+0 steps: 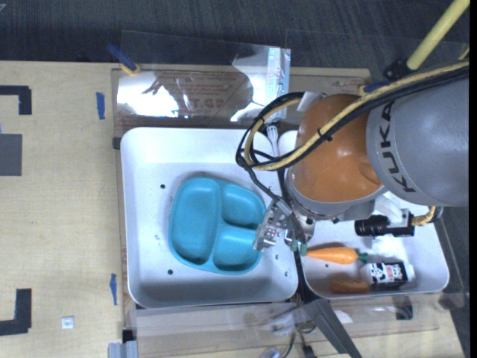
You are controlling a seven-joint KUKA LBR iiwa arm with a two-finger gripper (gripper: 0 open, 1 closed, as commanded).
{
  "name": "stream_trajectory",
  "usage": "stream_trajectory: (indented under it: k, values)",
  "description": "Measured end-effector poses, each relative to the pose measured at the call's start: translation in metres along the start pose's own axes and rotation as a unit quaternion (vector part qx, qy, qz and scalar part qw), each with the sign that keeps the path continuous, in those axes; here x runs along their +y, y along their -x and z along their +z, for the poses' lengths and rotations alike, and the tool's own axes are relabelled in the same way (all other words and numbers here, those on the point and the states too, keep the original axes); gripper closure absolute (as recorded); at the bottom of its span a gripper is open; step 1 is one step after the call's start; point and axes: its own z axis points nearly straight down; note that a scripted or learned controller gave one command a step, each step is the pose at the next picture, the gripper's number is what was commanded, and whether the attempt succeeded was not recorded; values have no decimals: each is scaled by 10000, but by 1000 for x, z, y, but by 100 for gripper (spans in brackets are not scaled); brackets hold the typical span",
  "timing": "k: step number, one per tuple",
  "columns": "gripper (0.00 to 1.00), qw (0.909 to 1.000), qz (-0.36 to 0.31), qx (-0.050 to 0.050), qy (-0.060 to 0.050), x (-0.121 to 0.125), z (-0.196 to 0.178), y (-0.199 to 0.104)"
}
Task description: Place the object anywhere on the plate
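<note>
The gripper is hovering over the right edge of the blue plate in the left bin; I cannot tell how the claw is standing or whether it is gripping anything. A toy carrot is lying in the right bin, beside a small dark bottle. The carrot is probably light, stiff and a little slippery, so taking it across the thick middle seems safest.
</note>
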Motion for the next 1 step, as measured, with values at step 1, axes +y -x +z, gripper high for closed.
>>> stream_trajectory:
  k: [1]
  values:
    - [100,9999,-119,41,-6,58,53,-34]
